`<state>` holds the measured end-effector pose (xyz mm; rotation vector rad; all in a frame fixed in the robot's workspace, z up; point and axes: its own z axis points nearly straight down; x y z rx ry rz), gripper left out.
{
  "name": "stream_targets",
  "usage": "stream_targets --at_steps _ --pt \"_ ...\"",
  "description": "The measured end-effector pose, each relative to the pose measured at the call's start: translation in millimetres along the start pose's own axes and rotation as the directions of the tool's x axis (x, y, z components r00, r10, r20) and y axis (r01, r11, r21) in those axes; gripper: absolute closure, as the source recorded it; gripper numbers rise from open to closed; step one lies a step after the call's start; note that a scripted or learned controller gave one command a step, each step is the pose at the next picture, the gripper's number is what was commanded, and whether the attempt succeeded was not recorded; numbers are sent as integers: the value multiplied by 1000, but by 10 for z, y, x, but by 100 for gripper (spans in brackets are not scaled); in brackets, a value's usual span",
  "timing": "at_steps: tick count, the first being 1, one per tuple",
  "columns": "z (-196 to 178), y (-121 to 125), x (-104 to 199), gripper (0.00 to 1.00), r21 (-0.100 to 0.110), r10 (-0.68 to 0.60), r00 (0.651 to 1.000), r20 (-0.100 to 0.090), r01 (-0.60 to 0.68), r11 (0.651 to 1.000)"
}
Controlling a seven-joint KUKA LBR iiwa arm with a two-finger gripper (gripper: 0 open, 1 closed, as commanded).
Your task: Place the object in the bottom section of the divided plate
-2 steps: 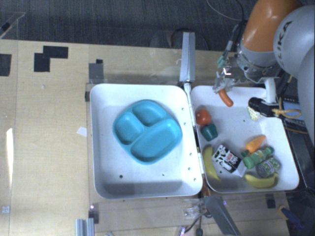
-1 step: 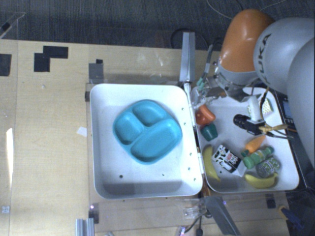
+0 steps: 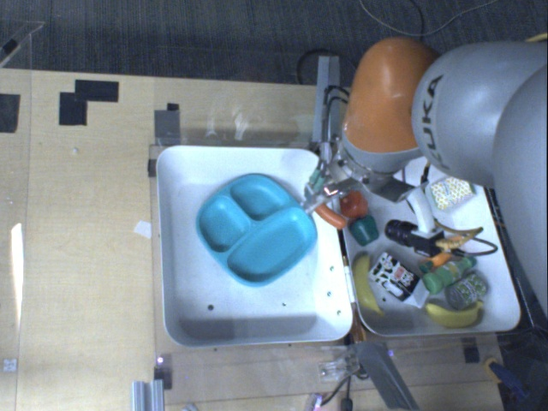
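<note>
Presently the gripper sits over the divide between the two bins, fingers clamped on an orange carrot-like object just off the right rim of the blue divided plate. That plate lies in the left bin.

- On the tabletop: two bins side by side.
- In the left bin: divided plate.
- In the right bin: clutter; tool between the bins.
</note>
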<state>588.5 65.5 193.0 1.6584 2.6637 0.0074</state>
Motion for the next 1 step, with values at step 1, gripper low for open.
stream_targets --at_steps 1 --pt "-1 -2 -5 0 0 1 1000 0 -1 1000"
